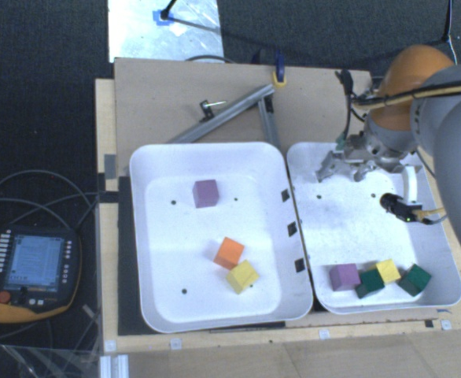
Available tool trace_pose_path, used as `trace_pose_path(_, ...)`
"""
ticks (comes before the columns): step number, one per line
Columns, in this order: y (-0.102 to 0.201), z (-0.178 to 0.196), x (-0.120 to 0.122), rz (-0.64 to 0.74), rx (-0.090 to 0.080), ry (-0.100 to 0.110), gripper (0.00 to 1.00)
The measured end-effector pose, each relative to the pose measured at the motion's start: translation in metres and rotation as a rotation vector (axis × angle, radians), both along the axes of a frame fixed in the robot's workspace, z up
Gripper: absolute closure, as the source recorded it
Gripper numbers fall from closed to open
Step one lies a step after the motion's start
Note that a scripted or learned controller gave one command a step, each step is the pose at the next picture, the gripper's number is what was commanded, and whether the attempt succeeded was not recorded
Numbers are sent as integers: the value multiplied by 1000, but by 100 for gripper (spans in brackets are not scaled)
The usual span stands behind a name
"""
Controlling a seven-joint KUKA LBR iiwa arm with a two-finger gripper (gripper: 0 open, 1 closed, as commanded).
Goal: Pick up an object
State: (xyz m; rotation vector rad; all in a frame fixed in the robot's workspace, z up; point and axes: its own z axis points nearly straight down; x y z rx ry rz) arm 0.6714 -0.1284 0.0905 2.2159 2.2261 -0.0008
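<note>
Two shallow white plastic bins sit side by side on the bench [341,93]: left bin [148,164], right bin [443,290]. The grey arm [451,124] with its orange band [411,65] enters from 3 o'clock. The claw [343,169] hangs over the upper part of the right bin, near that bin's 11 o'clock corner. Its two fingers point toward 9 o'clock and stand apart; nothing lies between them.

Right bin contents, all along the near wall, toward 5 to 6 o'clock of the claw and well apart from it:
- small purple cube [344,276]
- dark green cube [369,282], just beside the purple one
- small yellow cube [388,271], touching or nearly touching that green cube
- second dark green cube [414,279], near the 4 o'clock corner of the bin

Left bin contents, toward 8 to 9 o'clock of the claw, across the two bin walls:
- purple cube [205,193], alone in the upper half
- orange cube [229,252]
- yellow cube [242,276], at 5 o'clock of the orange one, touching or nearly so

A grey metal rod [223,115] lies slantwise on the bench at 12 o'clock of the left bin. A handheld control pendant with a screen [27,272] rests on the floor at 9 o'clock of the bench.
</note>
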Motion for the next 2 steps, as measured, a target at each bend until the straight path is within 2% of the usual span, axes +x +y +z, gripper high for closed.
trace_pose_path(1, 0, 13, 2, 2, -1, -5, 100)
trace_pose_path(2, -3, 67, -6, -3, -1, -7, 100)
